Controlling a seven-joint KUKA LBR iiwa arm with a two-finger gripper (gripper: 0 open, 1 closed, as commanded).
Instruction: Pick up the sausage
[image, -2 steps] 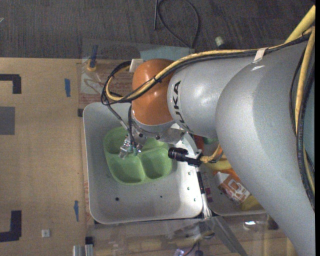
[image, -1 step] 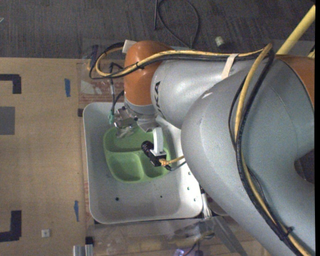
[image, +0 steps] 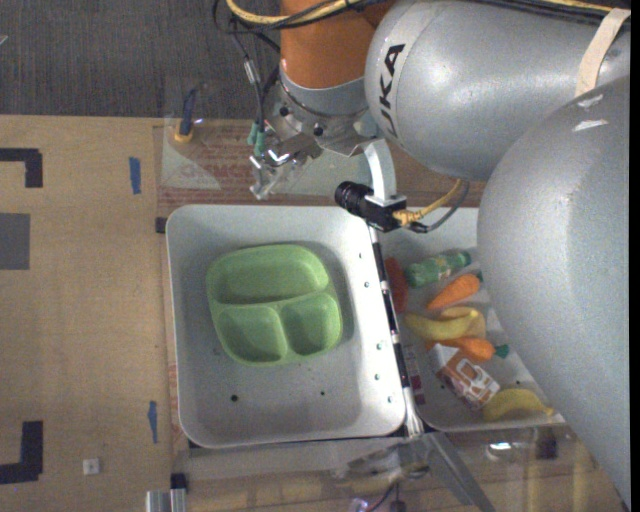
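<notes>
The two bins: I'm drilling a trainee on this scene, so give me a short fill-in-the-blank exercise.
1. The green divided plate lies in the ____ bin as the camera sees it.
2. The plate has ____ compartments.
3. The gripper is above the left bin's ____ edge in the picture.
4. The carrot in the right bin is coloured ____.

Missing words: left; three; top; orange

Arm reaching in from right, wrist high in frame.
Grey links fill the right side; orange band tops the wrist; gripper (image: 268, 170) points down-left, nothing visible between its fingers.
</notes>
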